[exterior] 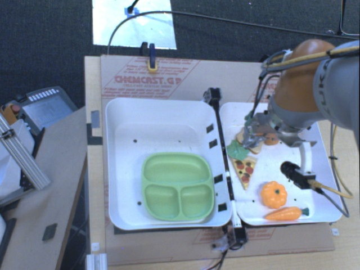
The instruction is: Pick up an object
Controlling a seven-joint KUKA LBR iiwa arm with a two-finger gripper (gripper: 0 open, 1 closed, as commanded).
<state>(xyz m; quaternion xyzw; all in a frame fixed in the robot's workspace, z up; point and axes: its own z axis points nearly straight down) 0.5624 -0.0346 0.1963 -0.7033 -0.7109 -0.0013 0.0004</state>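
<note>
Nearest the camera in the right bin [323,151], a toy carrot [286,213] lies on its side along the front wall, its green stub pointing right. Just behind it sits a small orange pumpkin [274,194], close to the carrot but apart from it. To the pumpkin's left, near the divider between the bins, a pizza slice [244,170] lies flat with its tip toward the front. A black cylindrical part [295,174] with a yellow cable running off to the right hangs over the bin floor just right of the pumpkin.

In the left bin [121,151], a green divided plate [178,185] with three compartments rests on the floor toward the front right corner, near the divider.

Farther back in the right bin, the claw [256,133] is down among a cluster of items near the divider: a dark green leafy piece [237,150] sits at the pizza slice's back end, with a tan piece [251,147] just beside it, and a small orange-brown piece [272,140] lies to the right. Whether the claw is spread or pressed together cannot be told from this angle, nor whether anything is between its tips. The grey arm [337,89] with its orange band [304,58] comes in from the right above the bin's back half.

Behind the bins, a yellow and black clamp [151,58] grips the cardboard sheet [149,77] under them on the counter [62,145]. Beyond that a shiny square panel [134,16] lies on the dark floor.
</note>
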